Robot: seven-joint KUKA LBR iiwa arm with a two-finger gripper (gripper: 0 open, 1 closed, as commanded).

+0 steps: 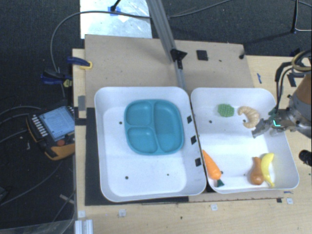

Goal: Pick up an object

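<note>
Five small toy foods lie in the right-hand shallow white bin [214, 97]: a tan plastic croissant [250, 116], a green round knobbly piece [225, 110], an orange toy carrot [211, 164] against the bin's left wall, and a yellow banana [267, 168] touching a brown drumstick-shaped piece [256, 172] near the front right corner. The left-hand white bin [109, 172] holds a teal three-compartment plate [154, 126].

The croissant is the likeliest target, being nearest the tool. It looks like a light, stiff, hollow plastic moulding with a smooth, probably slippery skin; its curved body would best be taken across the thick middle, since the tapered ends could squirt out of a pinch. It should not be fragile.

The grey arm reaches in from the right edge of the view, its wrist low over the bin's right rim. The two-finger gripper [259, 128] sits just beside the croissant's lower end, seemingly touching or nearly so. Nothing is visibly held between its fingers, and whether they are spread or closed cannot be told at this size and angle.
</note>
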